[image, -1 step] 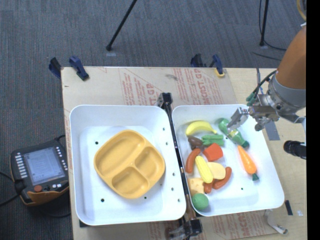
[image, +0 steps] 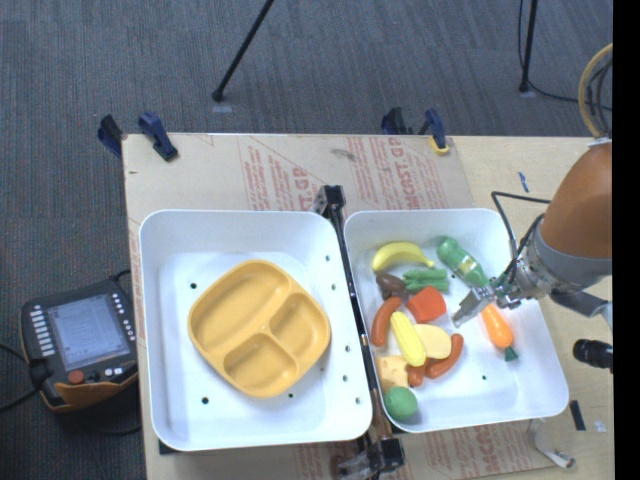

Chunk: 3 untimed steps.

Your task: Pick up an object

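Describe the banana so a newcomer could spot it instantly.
Look in the right bin, the one full of toy food. At its far-left end lies the banana, above the dark brown piece. It is the one curved, plain yellow item; the corn is straighter and ridged.

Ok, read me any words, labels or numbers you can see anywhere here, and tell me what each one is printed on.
Red printing on the cardboard sheet under the bins: upside down and too blurred to read with confidence.
Screen of the handheld control pendant left of the bench: lit, but its text is too small to read.
The green bottle carries a pale label: unreadable.
Nothing legible on the yellow tray or the white bins.
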{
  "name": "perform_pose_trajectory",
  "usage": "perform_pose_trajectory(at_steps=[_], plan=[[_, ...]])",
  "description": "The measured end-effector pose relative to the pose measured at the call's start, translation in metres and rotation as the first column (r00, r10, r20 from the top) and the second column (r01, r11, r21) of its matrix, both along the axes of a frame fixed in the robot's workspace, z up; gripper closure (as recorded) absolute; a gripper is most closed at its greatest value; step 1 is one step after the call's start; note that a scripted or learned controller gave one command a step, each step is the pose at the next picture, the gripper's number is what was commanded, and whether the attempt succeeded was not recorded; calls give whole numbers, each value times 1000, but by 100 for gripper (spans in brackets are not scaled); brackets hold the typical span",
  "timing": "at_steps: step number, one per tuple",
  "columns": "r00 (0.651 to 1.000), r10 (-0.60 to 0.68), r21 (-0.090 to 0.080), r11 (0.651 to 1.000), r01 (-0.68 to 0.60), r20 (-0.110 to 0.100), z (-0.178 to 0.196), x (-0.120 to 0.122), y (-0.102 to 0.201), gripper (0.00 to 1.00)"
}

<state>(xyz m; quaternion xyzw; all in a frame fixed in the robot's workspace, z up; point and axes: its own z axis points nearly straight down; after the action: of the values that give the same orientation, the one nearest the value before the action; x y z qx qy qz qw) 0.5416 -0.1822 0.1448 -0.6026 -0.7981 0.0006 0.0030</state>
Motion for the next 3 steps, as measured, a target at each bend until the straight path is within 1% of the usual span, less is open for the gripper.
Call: perform_pose_trajectory(at_steps=[1,2,3], plan=[[947,321,7,947,-321,7,-54,-12,-19,0],[957,290,1,957,-290,1,-59,-51,68,0],[958,285,4,958,-285,-2,-50,-51,68,100]])
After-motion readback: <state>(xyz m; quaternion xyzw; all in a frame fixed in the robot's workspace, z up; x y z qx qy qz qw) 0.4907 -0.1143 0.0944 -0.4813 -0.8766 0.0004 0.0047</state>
